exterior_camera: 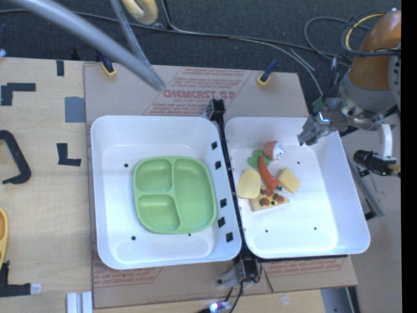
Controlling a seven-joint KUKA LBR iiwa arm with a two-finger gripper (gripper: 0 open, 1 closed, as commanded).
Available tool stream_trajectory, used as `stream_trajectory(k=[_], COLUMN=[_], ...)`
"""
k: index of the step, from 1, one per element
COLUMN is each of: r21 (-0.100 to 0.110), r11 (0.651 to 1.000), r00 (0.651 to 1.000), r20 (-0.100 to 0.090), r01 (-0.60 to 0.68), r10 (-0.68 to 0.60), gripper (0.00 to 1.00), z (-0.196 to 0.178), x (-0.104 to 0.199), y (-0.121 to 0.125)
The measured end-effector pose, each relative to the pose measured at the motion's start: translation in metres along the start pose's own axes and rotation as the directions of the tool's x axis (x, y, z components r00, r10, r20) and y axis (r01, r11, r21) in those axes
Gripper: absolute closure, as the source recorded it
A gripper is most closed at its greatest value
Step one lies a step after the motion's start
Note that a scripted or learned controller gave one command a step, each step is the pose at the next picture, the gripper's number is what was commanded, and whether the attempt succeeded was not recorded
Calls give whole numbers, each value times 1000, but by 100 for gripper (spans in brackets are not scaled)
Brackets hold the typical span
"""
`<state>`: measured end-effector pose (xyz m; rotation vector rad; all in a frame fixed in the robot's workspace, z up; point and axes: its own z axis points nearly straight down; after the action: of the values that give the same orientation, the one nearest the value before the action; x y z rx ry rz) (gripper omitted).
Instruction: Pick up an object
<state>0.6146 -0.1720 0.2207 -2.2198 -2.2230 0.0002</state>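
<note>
Where the arm (pixel 374 57) reaches in from the right, we see its hand (pixel 311 135) poised over the far right edge of the right bin (pixel 339 233), tilted down toward the bin's inside. We cannot tell whether the hand is released or clenched, and we see nothing between its tips. The things to pick lie in a small cluster in the left half of the right bin, apart from the hand: a pale yellow slice (pixel 248 184), an orange carrot (pixel 266 172), a yellow wedge (pixel 288 180), a small white and red piece (pixel 274 150), a green bit (pixel 255 158) and a flat pizza-like slice (pixel 268 201), several of them touching. We see a green divided plate (pixel 174 194) in the middle of the left bin (pixel 111 142). Both bins rest on a brown cardboard sheet (pixel 195 87) on the table (pixel 39 122).
</note>
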Motion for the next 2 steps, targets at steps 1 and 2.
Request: stream_trajectory(k=[1,2], r21=[2,1], r11=[1000,1000], r00=[1000,1000], r20=[0,-2], r01=[3,5], r10=[-3,-5], gripper=[100,100], z=[7,-4], x=[46,102], y=[-1,-4])
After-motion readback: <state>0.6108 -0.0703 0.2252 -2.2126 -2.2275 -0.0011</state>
